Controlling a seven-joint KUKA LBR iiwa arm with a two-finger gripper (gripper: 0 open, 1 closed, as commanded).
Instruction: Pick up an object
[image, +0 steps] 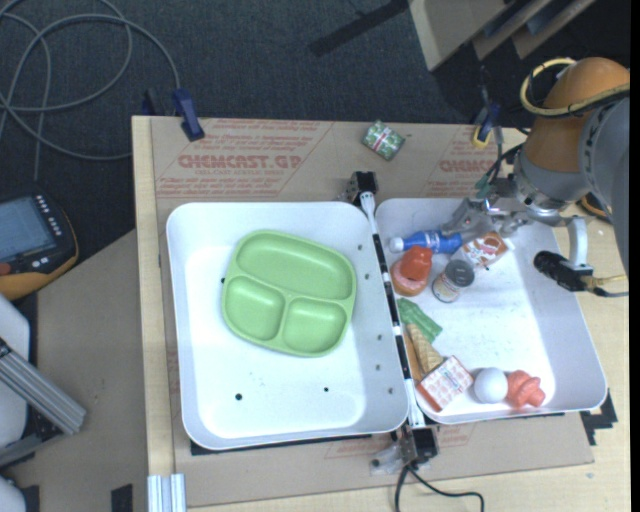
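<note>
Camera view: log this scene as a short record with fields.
left bin: holds a green divided plate
right bin: holds a blue bottle, a red item, a small jar, a white ball and more small items
end effector: over the far part of the right bin, near the blue bottle
grasp state: cannot tell
outside bins: small green packet on the board

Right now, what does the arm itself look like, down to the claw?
The arm is grey with a rounded orange band above the wrist. A yellowish cable loops beside the orange part. Its metallic claw carries thin wires, over the right bin.
</note>
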